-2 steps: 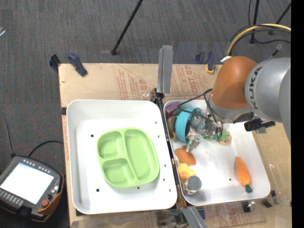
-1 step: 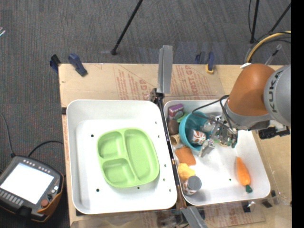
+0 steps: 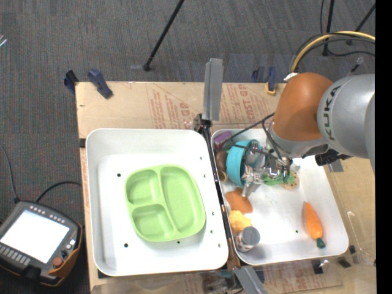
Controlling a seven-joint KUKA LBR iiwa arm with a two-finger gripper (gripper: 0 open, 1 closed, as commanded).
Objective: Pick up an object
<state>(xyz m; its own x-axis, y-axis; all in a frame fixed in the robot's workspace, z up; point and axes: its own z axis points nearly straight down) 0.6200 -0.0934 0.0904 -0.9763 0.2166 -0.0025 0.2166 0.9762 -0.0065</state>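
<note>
Robotics lab, not a home or shop. Evidence: industrial KUKA arm (image 3: pixel 334 112) with orange band, reaching in from the right; teach pendant (image 3: pixel 38 241) with lit screen and cable lying on grey carpet (image 3: pixel 92 29) off the tabletop's near-left corner; tripod legs (image 3: pixel 168 26) standing on the carpet beyond the far edge; clamps (image 3: pixel 98 83) gripping the far-left corner of the plywood tabletop (image 3: pixel 147 100); two white bins (image 3: pixel 98 164) side by side, holding toy-like test objects.

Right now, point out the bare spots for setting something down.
Free: left bin floor around the green divided plate; right bin floor between the yellow object and the carrot. Crowded: right bin's left edge and under the gripper.
</note>
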